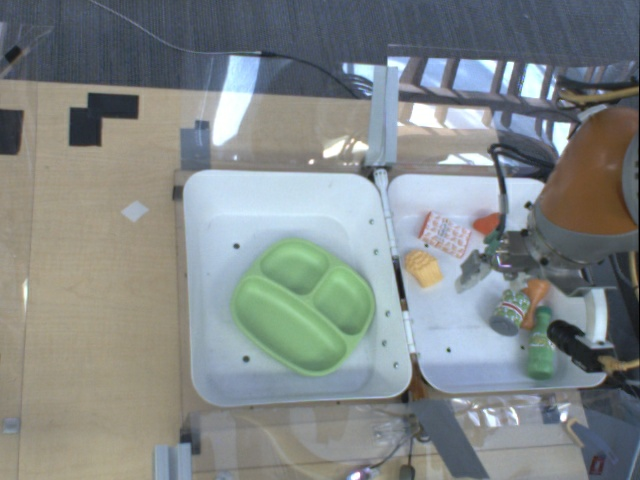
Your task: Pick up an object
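Observation:
My gripper (474, 271) hangs over the right bin (440, 353), its metal fingers pointing left and spread apart with nothing between them. A yellow block-shaped toy (423, 268) lies just left of the fingertips. A red-and-white packet (445, 234) lies above it. A small orange item (487, 224) sits by the arm. A can with a green and red label (510, 311), a small orange piece (537, 291) and a green bottle (540, 346) lie below the wrist.
The left bin (215, 268) holds a green divided plate (305, 306). A metal divider (392, 268) runs between the two bins. The arm's orange band (600, 168) and cables (510, 158) crowd the right bin's far right side.

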{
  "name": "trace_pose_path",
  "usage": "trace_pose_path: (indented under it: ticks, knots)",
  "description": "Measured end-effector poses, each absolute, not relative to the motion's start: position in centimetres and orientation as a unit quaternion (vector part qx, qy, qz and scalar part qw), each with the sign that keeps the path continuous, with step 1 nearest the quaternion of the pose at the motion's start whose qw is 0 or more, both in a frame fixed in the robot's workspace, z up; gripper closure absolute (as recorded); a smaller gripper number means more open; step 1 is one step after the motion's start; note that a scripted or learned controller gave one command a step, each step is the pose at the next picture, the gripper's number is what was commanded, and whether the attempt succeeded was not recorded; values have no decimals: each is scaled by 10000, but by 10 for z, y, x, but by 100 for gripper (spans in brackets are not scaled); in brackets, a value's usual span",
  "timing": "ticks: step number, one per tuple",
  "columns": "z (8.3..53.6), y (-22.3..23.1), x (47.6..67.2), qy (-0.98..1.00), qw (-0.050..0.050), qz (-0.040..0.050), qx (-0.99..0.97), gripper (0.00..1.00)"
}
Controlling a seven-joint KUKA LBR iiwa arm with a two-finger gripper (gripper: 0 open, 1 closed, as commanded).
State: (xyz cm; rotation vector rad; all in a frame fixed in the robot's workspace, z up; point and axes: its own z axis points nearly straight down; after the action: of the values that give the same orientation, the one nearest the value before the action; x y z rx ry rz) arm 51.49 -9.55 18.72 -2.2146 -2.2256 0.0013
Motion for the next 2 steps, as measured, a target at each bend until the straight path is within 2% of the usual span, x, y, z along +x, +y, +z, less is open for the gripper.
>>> trace_pose_path:
  ticks: [1,2]
  knots:
    - [166,-155,543,-7046,5,-1,-7096,0]
    - [94,-172,507,-7235,-11,-15,-6903,0]
